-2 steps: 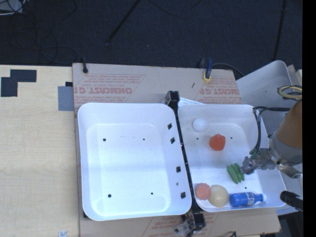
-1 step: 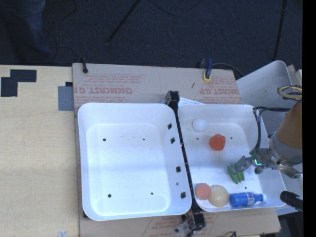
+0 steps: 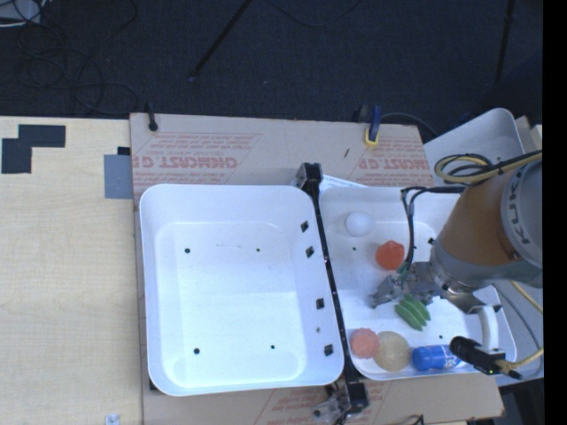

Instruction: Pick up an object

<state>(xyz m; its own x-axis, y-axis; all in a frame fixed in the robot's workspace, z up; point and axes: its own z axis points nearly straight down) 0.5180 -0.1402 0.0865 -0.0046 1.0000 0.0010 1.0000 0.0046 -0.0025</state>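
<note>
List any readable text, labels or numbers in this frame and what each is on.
"CHEMCAST. G.P": red print, seen upside down, on the cardboard sheet behind the left bin.
The same red print repeats on the cardboard behind the right bin, around; only partly legible.
More red print on the cardboard's near edge: too cut off to read.
Objects in the right bin: no readable text.
</note>
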